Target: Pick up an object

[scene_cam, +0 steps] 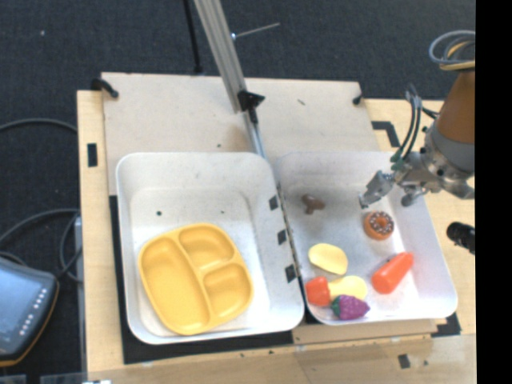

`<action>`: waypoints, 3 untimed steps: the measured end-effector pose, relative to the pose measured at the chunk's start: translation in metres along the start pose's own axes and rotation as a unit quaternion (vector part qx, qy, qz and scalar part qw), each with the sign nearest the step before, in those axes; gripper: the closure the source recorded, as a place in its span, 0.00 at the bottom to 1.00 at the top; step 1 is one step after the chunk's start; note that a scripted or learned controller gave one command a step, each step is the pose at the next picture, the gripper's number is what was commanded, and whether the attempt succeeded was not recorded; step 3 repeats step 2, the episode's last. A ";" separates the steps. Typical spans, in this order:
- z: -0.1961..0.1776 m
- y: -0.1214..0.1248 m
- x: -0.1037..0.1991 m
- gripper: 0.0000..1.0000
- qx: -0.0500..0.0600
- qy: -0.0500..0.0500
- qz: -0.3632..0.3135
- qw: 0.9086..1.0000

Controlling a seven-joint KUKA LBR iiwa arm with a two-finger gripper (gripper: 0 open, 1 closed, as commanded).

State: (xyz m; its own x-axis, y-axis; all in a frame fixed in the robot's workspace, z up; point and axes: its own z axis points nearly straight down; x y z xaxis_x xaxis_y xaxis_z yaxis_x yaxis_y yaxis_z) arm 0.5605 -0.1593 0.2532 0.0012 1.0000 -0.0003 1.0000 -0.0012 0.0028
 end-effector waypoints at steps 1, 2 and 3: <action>0.050 -0.069 0.098 0.00 0.004 0.002 -0.004 1.000; -0.013 -0.055 0.096 0.00 -0.003 0.000 -0.002 1.000; -0.013 -0.055 0.096 0.00 -0.003 0.000 -0.002 1.000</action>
